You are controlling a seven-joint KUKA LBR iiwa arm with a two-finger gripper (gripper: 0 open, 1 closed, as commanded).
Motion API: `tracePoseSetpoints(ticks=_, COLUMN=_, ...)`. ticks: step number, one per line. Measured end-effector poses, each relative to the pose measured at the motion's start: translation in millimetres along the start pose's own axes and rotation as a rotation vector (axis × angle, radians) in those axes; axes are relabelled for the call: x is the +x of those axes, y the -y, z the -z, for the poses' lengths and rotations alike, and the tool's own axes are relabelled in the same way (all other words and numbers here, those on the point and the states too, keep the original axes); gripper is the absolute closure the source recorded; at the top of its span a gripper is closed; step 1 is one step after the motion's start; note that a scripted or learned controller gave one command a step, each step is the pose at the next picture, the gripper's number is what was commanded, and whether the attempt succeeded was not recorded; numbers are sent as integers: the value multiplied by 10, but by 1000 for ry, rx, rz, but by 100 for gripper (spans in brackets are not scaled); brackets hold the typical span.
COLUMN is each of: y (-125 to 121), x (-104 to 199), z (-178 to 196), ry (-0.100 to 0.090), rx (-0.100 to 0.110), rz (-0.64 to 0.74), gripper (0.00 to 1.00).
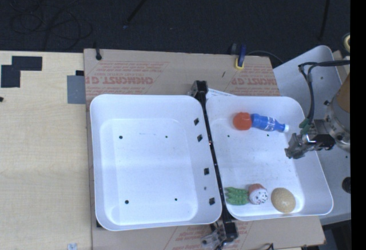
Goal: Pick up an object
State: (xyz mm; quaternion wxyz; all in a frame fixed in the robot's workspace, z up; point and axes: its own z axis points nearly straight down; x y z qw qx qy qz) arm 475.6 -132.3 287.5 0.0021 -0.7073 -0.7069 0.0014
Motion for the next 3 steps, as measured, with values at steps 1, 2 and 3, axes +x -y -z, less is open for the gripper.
tracePoseSetpoints(ticks=1, y=-1, x=-6, z=108, ry=0, rx=0, rz=0, gripper=100)
tracePoseSetpoints(ticks=2, y=0, x=-10, z=199, ry=-1, rx=3, rz=1, gripper=100)
tracePoseSetpoints(ticks=3, y=0, x=6, z=-43, ry=0, rx=0, rz=0, gripper=100)
